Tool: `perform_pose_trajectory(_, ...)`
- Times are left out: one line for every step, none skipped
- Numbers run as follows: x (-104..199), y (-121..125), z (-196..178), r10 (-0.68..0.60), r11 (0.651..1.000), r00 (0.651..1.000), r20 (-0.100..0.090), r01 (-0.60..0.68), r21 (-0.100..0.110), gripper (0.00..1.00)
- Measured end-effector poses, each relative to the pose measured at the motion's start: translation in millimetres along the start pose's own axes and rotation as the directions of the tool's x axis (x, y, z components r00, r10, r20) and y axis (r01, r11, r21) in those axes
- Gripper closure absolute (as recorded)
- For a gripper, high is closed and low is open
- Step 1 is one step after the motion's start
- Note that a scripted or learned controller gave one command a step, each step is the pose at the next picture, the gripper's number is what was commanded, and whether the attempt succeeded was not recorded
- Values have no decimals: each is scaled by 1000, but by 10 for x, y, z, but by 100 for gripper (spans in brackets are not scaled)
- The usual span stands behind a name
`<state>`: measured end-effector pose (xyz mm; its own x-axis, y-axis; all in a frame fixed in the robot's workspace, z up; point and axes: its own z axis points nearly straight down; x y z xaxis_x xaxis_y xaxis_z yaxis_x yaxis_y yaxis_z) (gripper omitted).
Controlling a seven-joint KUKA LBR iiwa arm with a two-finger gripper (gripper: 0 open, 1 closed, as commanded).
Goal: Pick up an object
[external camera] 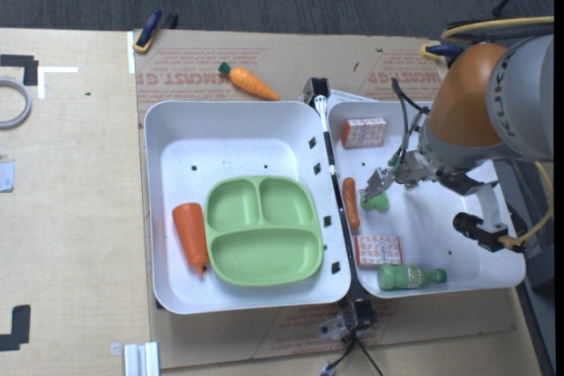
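My gripper [381, 186] hangs low over the middle of the right bin [493, 273], reaching in from the right. A small green object [377, 203] lies right at its tip, touching or nearly touching it; whether it is gripped I cannot tell. A brown sausage [351, 202] lies just to its left along the bin's left wall. A red-and-white box [364, 133] sits at the back of this bin. A second printed box [377, 250] and a green bottle [410, 277] lie on their sides at the front.
The left bin [167, 136] holds a green divided plate [263, 230] and an orange carrot-like piece [190, 235] to its left. Behind the bins a carrot [250, 82] lies on the cardboard. A blue clamp [147, 30] sits at the bench's back edge.
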<state>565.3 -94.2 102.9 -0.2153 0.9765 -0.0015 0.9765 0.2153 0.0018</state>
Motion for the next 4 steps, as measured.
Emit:
perform_pose_trajectory(-201,700,-346,103,995,995,0,-103,1,0)
perform_pose_trajectory(-25,-8,19,370,929,929,-1,-370,5,0)
perform_pose_trajectory(-218,693,108,401,916,916,0,-401,3,0)
perform_pose_trajectory(-175,861,105,339,941,941,1,-339,1,0)
